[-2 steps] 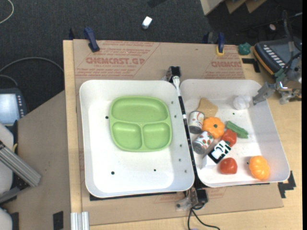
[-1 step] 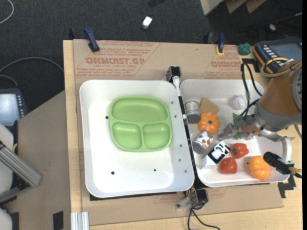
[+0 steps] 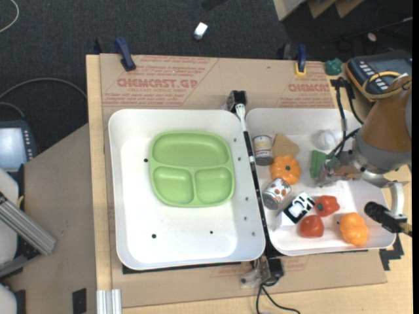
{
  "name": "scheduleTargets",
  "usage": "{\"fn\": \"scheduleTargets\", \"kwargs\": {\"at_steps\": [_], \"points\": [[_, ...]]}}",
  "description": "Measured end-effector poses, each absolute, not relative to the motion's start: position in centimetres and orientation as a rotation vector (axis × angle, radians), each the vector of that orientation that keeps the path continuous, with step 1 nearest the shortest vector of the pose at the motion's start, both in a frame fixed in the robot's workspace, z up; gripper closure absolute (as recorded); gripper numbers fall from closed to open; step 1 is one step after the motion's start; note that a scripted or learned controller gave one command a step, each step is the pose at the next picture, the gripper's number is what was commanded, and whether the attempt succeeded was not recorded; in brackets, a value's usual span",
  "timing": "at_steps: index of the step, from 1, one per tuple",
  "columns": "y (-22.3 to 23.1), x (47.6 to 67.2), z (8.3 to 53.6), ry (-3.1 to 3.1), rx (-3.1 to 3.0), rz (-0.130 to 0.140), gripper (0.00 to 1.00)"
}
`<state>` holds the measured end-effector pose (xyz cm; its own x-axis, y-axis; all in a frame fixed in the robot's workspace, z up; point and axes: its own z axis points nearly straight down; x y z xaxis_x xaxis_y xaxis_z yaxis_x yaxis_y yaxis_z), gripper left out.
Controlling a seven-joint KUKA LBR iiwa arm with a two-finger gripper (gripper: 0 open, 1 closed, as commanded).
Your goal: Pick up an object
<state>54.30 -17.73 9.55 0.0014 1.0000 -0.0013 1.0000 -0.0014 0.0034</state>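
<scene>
The right bin (image 3: 327, 120) holds several small objects. There is a small can (image 3: 263, 149), a tan wedge (image 3: 285, 144), an orange pumpkin (image 3: 285, 169) and a white ball (image 3: 324, 138). Nearer the front lie a red-and-white cup (image 3: 277, 192), a black-and-white piece (image 3: 301, 207), a red pepper (image 3: 328, 205), a red tomato (image 3: 311, 226) and an orange fruit (image 3: 354, 229). My gripper (image 3: 335, 170) is low in the right bin, right beside a green object (image 3: 318, 162) and just above the red pepper. The arm's wrist hides the gripper's tips.
The left bin (image 3: 131, 195) holds a green divided plate (image 3: 192, 169). A black divider rail (image 3: 249, 156) runs between the bins. The arm's orange band (image 3: 387, 120) hangs over the right bin's right side. Blue clamps (image 3: 124, 52) sit at the bench's back edge.
</scene>
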Motion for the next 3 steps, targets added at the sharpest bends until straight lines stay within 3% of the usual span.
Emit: {"fn": "scheduleTargets", "kwargs": {"at_steps": [2,3], "points": [[-17.8,54.4,11.5,2.213,2.218,0.006,1.0],[-22.6,61.5,8.4,2.218,2.215,0.001,1.0]]}}
